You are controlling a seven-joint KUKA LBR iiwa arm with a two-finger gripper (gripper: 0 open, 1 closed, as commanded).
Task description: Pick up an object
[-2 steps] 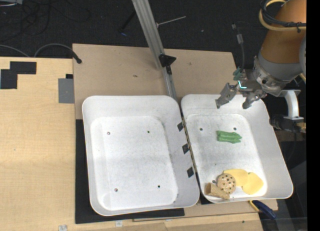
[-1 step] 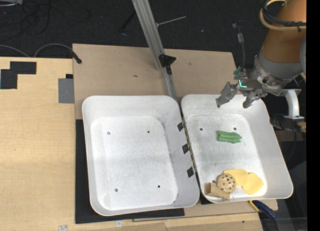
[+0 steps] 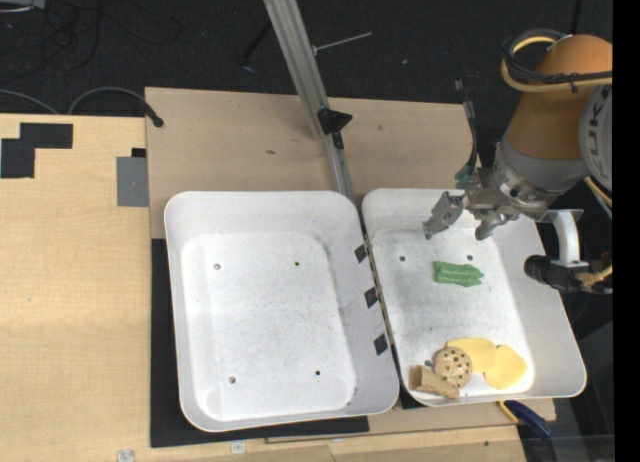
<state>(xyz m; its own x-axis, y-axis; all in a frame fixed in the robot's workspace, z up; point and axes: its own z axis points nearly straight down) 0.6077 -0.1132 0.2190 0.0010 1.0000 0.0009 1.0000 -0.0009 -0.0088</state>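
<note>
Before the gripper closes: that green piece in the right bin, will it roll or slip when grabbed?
The green piece looks long and low with a bumpy outline, lying flat on the right bin floor, so rolling seems unlikely. It looks small and probably light, so a touch from the open gripper might skid it across the smooth white surface. Stiffness can't be judged.

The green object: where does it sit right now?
The green object lies in the right bin, near its middle, just below the open gripper and well above the yellow pieces at the bin's near edge.
</note>
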